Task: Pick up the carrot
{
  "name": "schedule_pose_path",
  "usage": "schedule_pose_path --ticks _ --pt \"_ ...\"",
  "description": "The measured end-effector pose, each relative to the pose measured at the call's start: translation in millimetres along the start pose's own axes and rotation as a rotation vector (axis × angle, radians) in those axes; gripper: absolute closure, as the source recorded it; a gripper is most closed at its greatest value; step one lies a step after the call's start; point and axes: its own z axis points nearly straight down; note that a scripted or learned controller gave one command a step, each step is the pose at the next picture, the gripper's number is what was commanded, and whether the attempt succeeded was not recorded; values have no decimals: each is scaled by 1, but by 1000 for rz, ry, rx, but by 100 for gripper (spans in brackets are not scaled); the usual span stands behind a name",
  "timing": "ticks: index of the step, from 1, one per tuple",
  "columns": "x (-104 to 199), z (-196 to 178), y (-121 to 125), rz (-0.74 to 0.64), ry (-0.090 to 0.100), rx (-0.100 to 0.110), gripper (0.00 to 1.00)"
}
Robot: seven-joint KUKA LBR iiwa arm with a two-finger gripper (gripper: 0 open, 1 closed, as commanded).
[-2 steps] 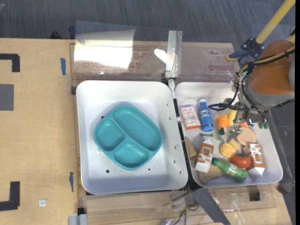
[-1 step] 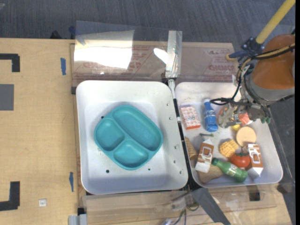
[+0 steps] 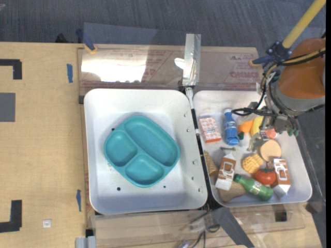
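Left bin (image 3: 98, 112) is holding a teal divided plate (image 3: 141, 150). I am working in the right bin (image 3: 302, 187), among toy groceries. My gripper (image 3: 268, 129) is hovering at the far right of that bin, just beside the carrot (image 3: 246, 126), an orange piece lying next to a blue bottle (image 3: 230, 128). I cannot tell its state. Judging this as the approach step; next I am needing to centre over the carrot and descend. Carton labels are not reading legibly.
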Motion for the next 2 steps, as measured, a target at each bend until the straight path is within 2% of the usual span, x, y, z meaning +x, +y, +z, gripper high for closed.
schedule_pose_path --ticks 1,2 --pt "-19 33 18 57 2 1 0" --pt "-21 20 19 55 -6 1 100"
